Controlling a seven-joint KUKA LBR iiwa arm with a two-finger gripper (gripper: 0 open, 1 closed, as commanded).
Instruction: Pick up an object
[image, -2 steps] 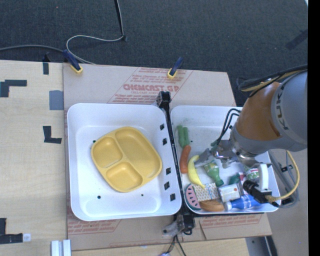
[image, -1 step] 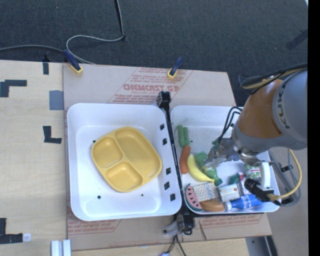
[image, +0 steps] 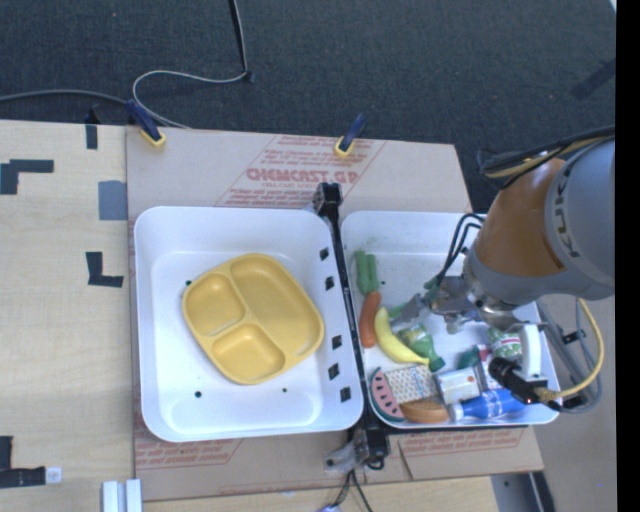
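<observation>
Claw (image: 462, 318) sits low over the right bin (image: 410, 228), hanging under the orange-banded wrist, among the heap of small goods; whether it is clenched or released, cannot tell, since the wrist body and cabling cover it from above. No item is visibly between its tips, so no hold is claimed. Right bin carries all the loose candidates, crowded toward its near half: a banana (image: 396, 344) lying diagonally just left of the claw, a carrot (image: 369, 316) beside it, a green cucumber-like piece (image: 366, 271) further up, standing more apart, a watermelon slice (image: 385, 392) at the near-left corner, a blue bottle (image: 490, 406) along the near wall, and a small box (image: 459, 383) between. Crowding probably explains the arm's position: it comes down where items are densest, so a blind close stands a fair chance of catching something. Left bin (image: 160, 330) holds a yellow divided plate (image: 252, 316), flat and tilted askew, well apart from the arm. Judged stage: descent or grasp attempt, lift not yet made. Risk: neighbours touching, a pinch may slip or drag two.
</observation>
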